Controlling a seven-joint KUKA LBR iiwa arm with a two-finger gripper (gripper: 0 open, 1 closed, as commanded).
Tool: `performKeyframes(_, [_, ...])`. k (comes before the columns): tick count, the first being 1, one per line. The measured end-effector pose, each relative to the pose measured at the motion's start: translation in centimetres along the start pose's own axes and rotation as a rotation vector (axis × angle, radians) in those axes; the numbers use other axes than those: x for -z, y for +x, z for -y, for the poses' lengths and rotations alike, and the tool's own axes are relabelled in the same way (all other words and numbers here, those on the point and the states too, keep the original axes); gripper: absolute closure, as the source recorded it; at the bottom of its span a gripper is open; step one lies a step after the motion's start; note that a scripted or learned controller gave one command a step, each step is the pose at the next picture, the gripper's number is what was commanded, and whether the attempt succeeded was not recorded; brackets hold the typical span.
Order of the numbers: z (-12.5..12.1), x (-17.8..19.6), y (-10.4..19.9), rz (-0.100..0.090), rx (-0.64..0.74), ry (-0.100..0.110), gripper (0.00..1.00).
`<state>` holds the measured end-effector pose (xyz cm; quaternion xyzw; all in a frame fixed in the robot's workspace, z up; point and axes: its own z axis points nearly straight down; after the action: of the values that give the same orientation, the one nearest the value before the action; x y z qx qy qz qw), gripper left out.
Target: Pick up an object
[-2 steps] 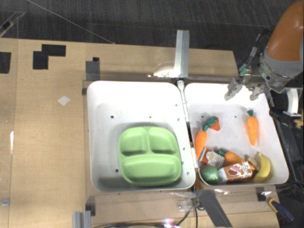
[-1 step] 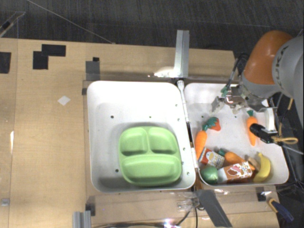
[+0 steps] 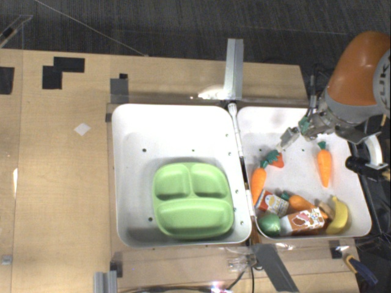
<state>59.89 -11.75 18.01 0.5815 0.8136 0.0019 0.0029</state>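
Hovering empty over the right bin (image 3: 366, 221), gripper (image 3: 297, 133) jaws parted, poised above loose carrot (image 3: 324, 165) for descent.

The grey arm with its orange band (image 3: 365, 72) is cut off by the right edge. Its small two-finger gripper (image 3: 293, 137) is too blurred to read. In the right white bin (image 3: 269, 124), a green round toy (image 3: 268, 224) is partly covered by a printed orange carton (image 3: 302, 220).
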Motion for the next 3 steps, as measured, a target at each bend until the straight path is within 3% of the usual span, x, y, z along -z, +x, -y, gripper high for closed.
performKeyframes(1, [-0.2, -8.3, 1.1, 0.000, 0.047, -0.001, 0.00])
performKeyframes(2, [5.2, -8.7, 0.6, 0.004, -0.104, -0.012, 0.00])
performKeyframes(3, [-2.3, -9.0, 0.0, 0.002, -0.190, -0.006, 0.00])
